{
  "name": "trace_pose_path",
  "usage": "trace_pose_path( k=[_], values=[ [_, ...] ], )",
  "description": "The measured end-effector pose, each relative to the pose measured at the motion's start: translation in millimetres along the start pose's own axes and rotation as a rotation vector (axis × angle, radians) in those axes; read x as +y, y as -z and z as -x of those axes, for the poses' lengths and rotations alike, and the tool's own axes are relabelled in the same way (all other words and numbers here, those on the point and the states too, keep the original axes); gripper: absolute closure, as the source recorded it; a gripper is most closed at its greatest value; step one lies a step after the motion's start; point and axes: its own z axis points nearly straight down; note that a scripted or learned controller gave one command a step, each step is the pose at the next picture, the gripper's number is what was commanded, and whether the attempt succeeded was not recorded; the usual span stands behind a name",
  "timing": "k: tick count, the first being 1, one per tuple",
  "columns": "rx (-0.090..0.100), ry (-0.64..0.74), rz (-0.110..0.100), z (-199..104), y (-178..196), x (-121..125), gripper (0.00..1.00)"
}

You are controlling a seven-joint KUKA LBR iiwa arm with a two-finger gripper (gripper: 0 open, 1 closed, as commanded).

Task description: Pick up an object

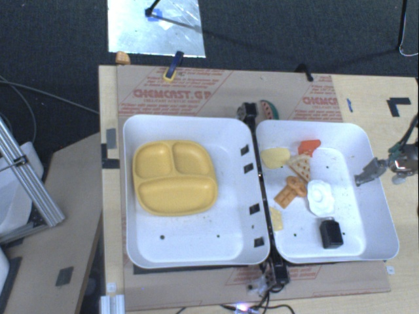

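Observation:
The right bin (pixel 376 231) holds several toy foods. A pale yellow piece (pixel 275 157) and an orange-red piece (pixel 309 146) lie at its back. Below them are a waffle (pixel 300 168), a brown pastry piece (pixel 290 192) and a white fried egg (pixel 320 197). A black block (pixel 331 233) sits near the front, with a thin pale slice (pixel 277 219) by the bin's left wall. My gripper (pixel 368 173) reaches in from the right, over the bin's right side. It is to the right of the egg, apart from every object, and I see nothing held in it.
The left bin (pixel 230 241) carries a yellow divided plate (pixel 175 176). A black divider with clips (pixel 257 188) runs between the bins. A shiny sheet (pixel 157 18), a small blue-and-yellow tool (pixel 173 67) and a green-edged object (pixel 267 108) lie behind the bins.

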Motion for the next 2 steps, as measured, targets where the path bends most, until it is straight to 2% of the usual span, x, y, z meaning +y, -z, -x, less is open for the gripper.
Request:
trace_pose_path(
  k=[1,2],
  values=[
    [0.007,0.005,-0.011,-54.4,-110.9,0.2,0.0],
    [0.0,0.005,0.002,-79.4,-179.5,48.3,0.0]
  ],
)
